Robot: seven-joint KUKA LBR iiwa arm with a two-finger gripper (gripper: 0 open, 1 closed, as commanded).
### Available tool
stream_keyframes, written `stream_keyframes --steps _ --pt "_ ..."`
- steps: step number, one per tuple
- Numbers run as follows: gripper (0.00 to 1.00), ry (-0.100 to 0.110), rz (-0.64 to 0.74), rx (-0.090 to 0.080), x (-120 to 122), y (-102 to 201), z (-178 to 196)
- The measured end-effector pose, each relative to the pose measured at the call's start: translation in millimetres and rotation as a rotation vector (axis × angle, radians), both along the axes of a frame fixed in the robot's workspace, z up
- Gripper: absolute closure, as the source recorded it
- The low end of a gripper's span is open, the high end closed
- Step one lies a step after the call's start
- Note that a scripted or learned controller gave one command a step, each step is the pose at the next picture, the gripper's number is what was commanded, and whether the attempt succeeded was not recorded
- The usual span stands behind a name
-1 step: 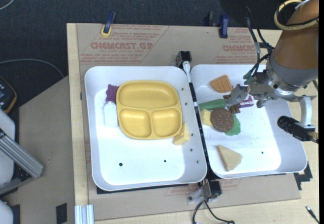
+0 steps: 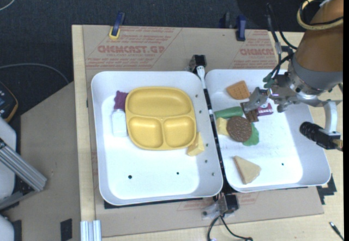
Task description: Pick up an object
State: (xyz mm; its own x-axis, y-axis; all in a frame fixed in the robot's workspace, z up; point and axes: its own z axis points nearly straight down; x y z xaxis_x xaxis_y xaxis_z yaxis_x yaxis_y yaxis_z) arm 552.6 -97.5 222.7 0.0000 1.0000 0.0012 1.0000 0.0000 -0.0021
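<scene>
Gripper [image 2: 256, 104] poised low in right bin [image 2: 305, 174], at 1 o'clock from brown patty [image 2: 238, 128]. Grip state cannot be told; nothing seen lifted. Pickup judged unfinished.

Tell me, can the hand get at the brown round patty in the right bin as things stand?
Probably yes. The hand hangs in the right bin, just above and right of the brown patty. Nothing covers the patty's top; it lies on a green piece, with a yellow piece to its left.
</scene>
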Motion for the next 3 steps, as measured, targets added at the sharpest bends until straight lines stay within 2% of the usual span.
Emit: stream_keyframes --steps 2,3 --pt "0.00 0.006 -0.001 0.001 8.3 3.2 -121.8" --pt "0.00 -0.005 -0.002 -0.003 10.4 1.6 -134.5"
